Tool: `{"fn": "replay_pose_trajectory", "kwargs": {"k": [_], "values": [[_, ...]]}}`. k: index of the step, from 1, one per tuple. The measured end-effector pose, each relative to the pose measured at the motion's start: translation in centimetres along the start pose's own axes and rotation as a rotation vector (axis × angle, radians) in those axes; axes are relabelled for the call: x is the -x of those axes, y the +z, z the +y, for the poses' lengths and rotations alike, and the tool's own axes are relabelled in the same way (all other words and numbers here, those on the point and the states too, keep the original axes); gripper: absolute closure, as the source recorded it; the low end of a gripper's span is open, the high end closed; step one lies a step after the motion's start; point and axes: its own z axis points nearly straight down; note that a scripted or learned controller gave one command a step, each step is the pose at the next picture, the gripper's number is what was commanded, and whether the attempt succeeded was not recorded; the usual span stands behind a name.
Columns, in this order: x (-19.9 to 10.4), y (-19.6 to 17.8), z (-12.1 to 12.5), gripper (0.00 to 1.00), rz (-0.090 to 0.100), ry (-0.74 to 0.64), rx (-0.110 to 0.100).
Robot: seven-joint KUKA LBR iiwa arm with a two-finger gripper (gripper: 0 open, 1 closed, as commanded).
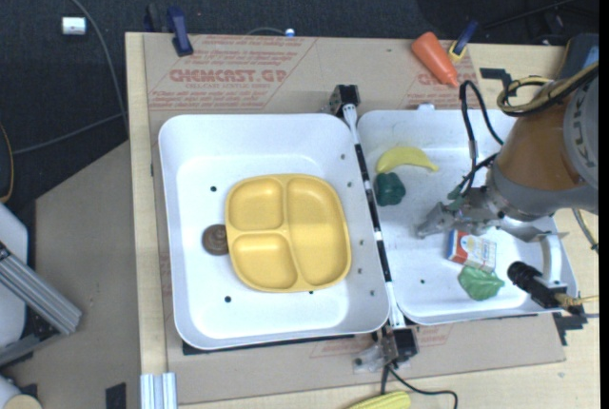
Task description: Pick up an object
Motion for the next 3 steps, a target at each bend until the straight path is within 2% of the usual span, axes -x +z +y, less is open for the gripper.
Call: {"fn": "replay_pose_trajectory", "kwargs": {"k": [1,2,3], "values": [[0.7,0.0,-4.8,0.0,-0.001,0.003,0.0],[5.7,-2.8,-0.1,0.0,-0.003,0.003,0.003],[-0.9,0.1,-2.9,0.0,0.0,0.0,-0.001]]}}
